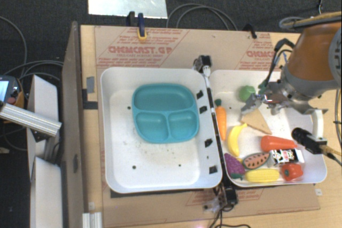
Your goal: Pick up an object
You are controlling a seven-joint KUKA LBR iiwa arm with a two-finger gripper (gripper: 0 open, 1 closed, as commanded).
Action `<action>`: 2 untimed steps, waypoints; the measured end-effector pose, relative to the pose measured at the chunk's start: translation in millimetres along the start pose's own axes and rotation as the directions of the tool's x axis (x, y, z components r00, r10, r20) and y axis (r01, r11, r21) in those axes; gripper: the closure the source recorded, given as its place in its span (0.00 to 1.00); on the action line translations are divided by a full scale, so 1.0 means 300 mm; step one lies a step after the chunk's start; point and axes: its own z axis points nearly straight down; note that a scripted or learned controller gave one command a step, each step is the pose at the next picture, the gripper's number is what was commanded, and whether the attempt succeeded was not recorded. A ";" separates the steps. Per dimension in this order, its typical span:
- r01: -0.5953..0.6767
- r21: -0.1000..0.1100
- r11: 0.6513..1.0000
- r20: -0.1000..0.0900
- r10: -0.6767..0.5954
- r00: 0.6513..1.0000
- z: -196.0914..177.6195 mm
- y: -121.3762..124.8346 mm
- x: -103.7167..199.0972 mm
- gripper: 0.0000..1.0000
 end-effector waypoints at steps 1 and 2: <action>-0.004 0.002 1.000 0.003 0.004 1.000 0.394 0.039 -0.130 0.00; 0.004 -0.009 1.000 0.003 -0.004 1.000 0.387 0.304 -0.130 0.00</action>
